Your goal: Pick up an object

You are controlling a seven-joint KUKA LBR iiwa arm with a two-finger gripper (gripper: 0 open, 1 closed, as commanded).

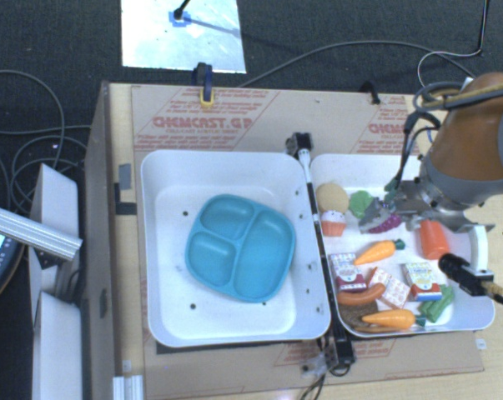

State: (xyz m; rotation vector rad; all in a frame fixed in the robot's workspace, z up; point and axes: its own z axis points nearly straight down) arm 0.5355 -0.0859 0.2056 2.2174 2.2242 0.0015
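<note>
Arm enters from the right; its orange band and wrist hide part of the right bin [483, 313]. The jaws [383, 215] sit low over a purple item [390, 222], mostly hidden beneath them; jaw state cannot be told. The left bin [163, 248] holds a blue divided plate [239, 247].

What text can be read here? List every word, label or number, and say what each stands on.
"CHEMCAST GP": red print on the brown protective sheet behind the left bin, roughly as it reads; the finer lines around it are too small.
The same red print repeats behind the right bin, partly hidden by the arm; unreadable.
Small food packets in the right bin carry labels, too blurred to read.
</note>
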